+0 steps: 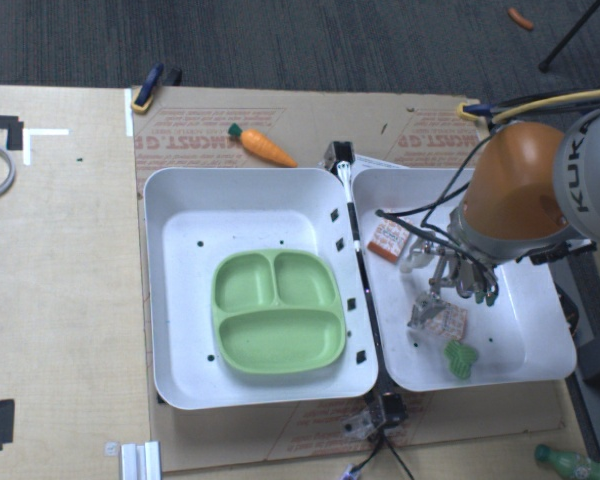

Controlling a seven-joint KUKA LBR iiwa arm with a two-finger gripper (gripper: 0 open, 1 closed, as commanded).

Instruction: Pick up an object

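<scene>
Down in the right bin (pixel 540 353) I've got my pincer (pixel 450 290) hanging over a crinkly clear packet (pixel 438 320); how its fingers stand, I cannot tell. That packet looks light, soft and slippery, so I'd pinch a bunched fold. Beside it sit a green toy (pixel 461 359) and an orange-white box (pixel 386 239). The left bin (pixel 175 268) holds a green divided plate (pixel 277 311).

Probably lab: taped bench (pixel 60 268), bins (pixel 165 298)
</scene>
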